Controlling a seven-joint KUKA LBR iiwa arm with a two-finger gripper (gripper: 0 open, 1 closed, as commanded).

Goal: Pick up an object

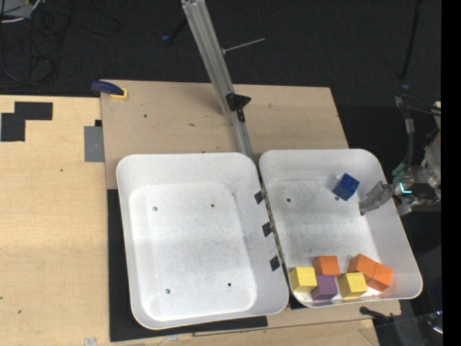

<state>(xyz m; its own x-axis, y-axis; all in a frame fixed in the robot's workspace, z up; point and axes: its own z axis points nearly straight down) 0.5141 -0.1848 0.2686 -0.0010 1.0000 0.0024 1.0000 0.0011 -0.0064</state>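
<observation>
bench has two white bins; the gripper [378, 197] sits at 3 o'clock on the right bin [317, 179] rim, can't tell its state. blue cube [346, 186] beside it, might get nudged into the wall instead of picked.

We see two bins side by side; in the right bin [317, 171], one block [346, 186] lies far, a block cluster [338, 276] near.

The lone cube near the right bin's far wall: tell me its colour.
Blue: the small cube sits apart in the right white bin, clearest in the camera view.
</observation>
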